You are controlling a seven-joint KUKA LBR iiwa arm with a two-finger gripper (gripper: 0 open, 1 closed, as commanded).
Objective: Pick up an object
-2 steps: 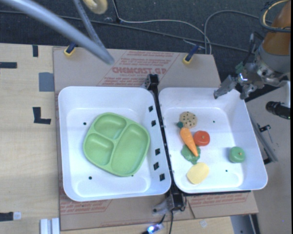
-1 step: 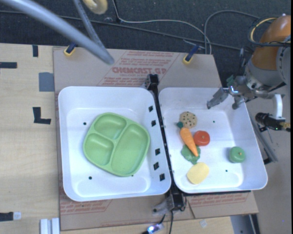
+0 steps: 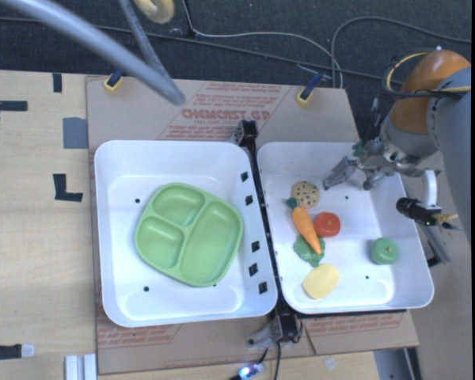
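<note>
The right bin (image 3: 412, 291) holds a round cookie (image 3: 305, 191), an orange carrot with a green top (image 3: 306, 229), a red tomato (image 3: 327, 225), a green apple (image 3: 384, 251) and a pale yellow piece (image 3: 321, 281). My gripper (image 3: 338, 177) hangs over the upper part of this bin, to the right of the cookie and apart from it. Its fingers point left and down, and nothing lies between them.
The left bin (image 3: 115, 291) carries a green divided plate (image 3: 190, 233). A black clamp strip (image 3: 257, 212) runs between the two bins. Grey poles (image 3: 87, 30) cross the top left, over the cardboard base.
</note>
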